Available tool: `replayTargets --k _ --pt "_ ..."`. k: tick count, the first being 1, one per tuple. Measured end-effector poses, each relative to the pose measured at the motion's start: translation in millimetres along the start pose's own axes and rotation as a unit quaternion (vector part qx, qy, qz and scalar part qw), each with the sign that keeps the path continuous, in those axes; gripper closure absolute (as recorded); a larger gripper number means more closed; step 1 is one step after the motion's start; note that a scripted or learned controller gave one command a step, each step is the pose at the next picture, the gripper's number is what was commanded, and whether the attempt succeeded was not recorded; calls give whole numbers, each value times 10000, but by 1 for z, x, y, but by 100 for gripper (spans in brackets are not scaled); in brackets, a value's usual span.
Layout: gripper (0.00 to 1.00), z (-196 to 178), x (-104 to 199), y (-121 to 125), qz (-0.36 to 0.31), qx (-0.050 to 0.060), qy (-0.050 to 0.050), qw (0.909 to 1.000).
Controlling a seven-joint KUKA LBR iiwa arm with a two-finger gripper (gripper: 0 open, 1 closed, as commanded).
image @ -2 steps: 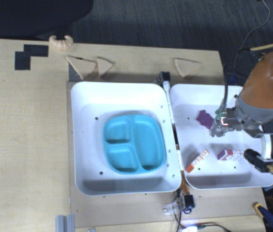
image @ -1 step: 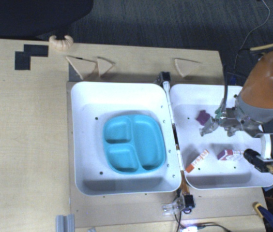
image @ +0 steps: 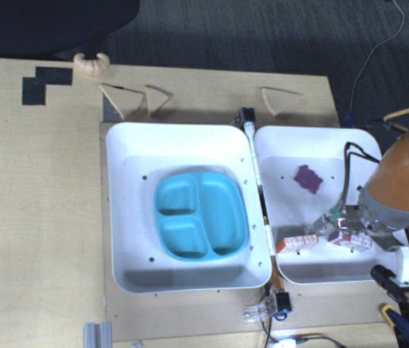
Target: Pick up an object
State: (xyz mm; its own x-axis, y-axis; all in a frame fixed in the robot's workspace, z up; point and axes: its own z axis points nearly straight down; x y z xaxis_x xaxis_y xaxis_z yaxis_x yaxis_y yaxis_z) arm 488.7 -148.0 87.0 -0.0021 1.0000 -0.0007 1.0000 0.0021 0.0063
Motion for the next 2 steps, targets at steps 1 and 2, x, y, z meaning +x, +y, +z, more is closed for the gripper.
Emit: replayTargets --k 1,2 --pt "100 -12 0 3 -3 -36 -8 10000" --pt "100 -111 81 61 -23 3 11 10000"
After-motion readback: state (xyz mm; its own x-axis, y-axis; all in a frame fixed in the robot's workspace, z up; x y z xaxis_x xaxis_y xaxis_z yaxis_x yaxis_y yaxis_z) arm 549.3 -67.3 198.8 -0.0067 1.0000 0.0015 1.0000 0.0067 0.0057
